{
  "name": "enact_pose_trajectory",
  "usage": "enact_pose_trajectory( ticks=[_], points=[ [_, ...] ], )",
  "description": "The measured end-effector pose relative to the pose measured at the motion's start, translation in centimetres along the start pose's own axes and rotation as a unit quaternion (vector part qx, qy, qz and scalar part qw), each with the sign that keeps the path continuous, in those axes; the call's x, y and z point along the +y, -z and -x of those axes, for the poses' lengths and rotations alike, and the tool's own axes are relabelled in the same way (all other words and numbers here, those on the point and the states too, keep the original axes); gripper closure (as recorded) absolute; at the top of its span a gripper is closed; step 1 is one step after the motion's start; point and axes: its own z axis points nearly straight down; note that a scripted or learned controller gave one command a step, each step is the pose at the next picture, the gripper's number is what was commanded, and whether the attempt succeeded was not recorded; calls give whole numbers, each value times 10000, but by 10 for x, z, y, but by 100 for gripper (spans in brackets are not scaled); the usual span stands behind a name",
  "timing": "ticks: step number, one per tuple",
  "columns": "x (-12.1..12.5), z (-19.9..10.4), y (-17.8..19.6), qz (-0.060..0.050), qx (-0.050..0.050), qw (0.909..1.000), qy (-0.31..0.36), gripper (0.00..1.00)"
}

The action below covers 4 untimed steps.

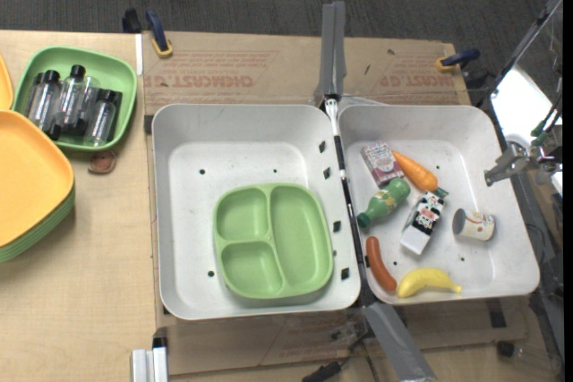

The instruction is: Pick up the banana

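So, quick rundown from my remote seat, going left to right:

Far left: a stack of orange plates poking in from the edge, and behind it a small green tray with a few dark-capped bottles lying in it.

Bench: brown cardboard sheet under both bins, with clamps at the back corners.

Left bin: holds one green divided plate – three compartments, sitting toward the front right of the bin.

Right bin: this is where all the small stuff is.

Red sausage: near the front left wall of the right bin, lying at a slant.

Green bottle: on its side, just behind the sausage.

Pink packet: toward the back, next to the carrot.

Carrot: orange, angled, touching or nearly touching the pink packet.

Milk carton: small white and black one, lying flat mid-bin.

Banana: yellow, lying flat along the front wall of the right bin, just right of the sausage and in front of the carton – nothing on it.

White cup: tipped on its side, right of the carton.

Gripper: over the right rim of the right bin, well apart from the banana. I honestly can't tell from this angle how far open it is, and I see nothing in it.
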Motion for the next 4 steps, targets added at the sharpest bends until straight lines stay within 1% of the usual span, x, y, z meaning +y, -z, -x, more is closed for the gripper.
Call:
enact_pose_trajectory(
  ticks=[1,2,3,4],
  points=[
    [28,3,-133,-6,22,9996,298,0],
    [39,0,-156,59,25,9980,628,0],
    [37,1,-150,32,13,9981,614,100],
    [29,6,-88,10,-6,9968,-796,100]
  ],
)
